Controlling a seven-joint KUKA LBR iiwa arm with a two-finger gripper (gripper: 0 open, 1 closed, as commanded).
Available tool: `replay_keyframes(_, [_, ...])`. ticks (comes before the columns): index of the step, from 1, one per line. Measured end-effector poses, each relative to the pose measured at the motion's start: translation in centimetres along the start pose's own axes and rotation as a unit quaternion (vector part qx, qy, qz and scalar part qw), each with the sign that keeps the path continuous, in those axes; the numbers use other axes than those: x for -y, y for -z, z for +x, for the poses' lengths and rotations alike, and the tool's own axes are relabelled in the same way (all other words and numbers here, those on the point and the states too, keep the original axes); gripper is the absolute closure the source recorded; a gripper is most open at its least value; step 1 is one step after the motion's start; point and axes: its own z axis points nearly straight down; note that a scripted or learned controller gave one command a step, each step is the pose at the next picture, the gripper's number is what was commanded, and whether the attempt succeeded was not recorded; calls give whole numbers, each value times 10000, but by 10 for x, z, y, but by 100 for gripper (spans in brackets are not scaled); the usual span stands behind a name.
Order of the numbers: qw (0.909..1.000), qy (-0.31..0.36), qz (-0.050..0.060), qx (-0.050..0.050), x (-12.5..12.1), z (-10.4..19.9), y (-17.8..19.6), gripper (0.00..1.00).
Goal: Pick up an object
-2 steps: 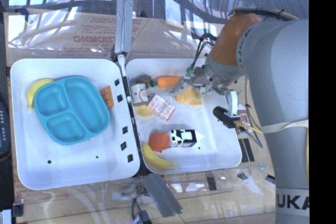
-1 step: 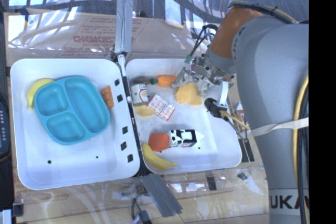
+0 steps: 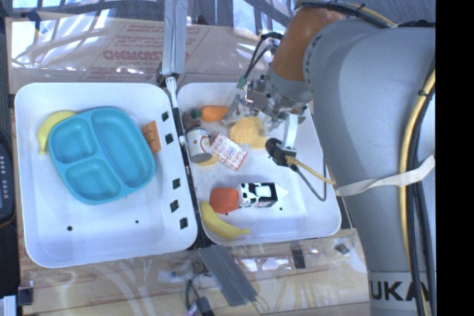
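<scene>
My gripper [image 3: 250, 112] hangs low over the upper middle of the right bin [image 3: 315, 207], just above a pale yellow shell-shaped item [image 3: 247, 132]. An orange toy carrot [image 3: 214, 113] lies just left of it. Below lie a small can [image 3: 198, 143], a red-and-white packet [image 3: 229, 152], a red-orange piece [image 3: 224, 199], a black-and-white carton [image 3: 258, 194] and a banana [image 3: 222, 222]. The wrist hides the fingers.
The left bin [image 3: 44, 233] holds a blue divided plate [image 3: 101, 153], a yellow banana [image 3: 50, 125] at its upper left and an orange block [image 3: 152, 136] by the divider. The grey arm [image 3: 370, 122] covers the right bin's right side.
</scene>
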Motion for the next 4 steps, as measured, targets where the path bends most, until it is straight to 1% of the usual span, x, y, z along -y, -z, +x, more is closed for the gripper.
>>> replay_keyframes(1, [9996,-256,-105,-39,-18,-40,62,0])
replay_keyframes(2, [9997,241,-81,-35,13,-18,2,0])
replay_keyframes(3, [9996,253,-72,-35,13,-18,12,100])
replay_keyframes(4, [9999,83,-124,-54,51,56,107,100])
